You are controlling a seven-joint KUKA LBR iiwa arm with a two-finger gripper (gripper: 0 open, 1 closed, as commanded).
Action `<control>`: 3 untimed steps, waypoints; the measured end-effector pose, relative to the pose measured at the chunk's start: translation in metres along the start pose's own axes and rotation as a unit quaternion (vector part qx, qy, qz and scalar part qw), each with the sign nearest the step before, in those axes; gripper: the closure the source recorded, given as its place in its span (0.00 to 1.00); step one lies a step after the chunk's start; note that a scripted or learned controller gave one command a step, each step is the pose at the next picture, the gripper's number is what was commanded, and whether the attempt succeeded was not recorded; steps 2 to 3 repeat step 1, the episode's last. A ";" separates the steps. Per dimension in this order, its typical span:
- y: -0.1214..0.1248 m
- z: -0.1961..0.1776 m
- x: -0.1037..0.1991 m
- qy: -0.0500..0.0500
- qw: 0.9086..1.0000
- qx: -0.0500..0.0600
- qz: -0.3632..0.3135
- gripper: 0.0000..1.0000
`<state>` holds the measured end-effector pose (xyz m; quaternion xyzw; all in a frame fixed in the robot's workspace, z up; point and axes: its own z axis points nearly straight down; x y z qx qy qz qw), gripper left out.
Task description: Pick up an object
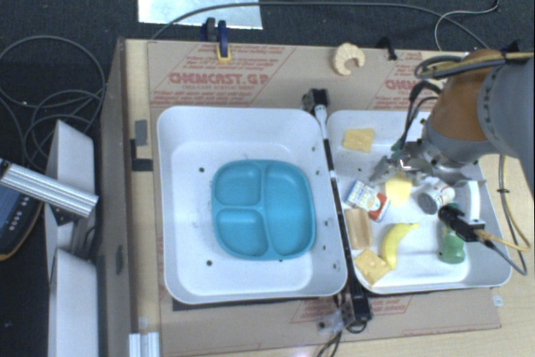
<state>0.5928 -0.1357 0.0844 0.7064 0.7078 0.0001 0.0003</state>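
Note:
The right bin (493,263) holds several toy foods. Among them are a yellow ball (399,191), a banana (393,241), a flat cheese slice (359,140), a small white carton (360,195) and a green piece (452,249). My gripper (396,165) is low over the middle of this bin, just above and to the left of the yellow ball. The grey and orange wrist (456,125) covers the bin's right rear part. Nothing shows between the fingers.
The left bin (180,180) carries a blue divided plate (263,209). A tan croissant-shaped toy (349,58) lies on the cardboard behind the right bin. A tan stick (358,227) and a cheese wedge (371,266) lie near the bins' divider. Cables run behind the arm.

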 end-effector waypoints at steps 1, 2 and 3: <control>0.001 -0.011 0.000 0.000 1.000 -0.001 0.000 1.00; 0.001 -0.011 0.000 0.000 1.000 -0.001 0.000 1.00; 0.001 -0.011 0.000 0.000 1.000 -0.001 0.000 1.00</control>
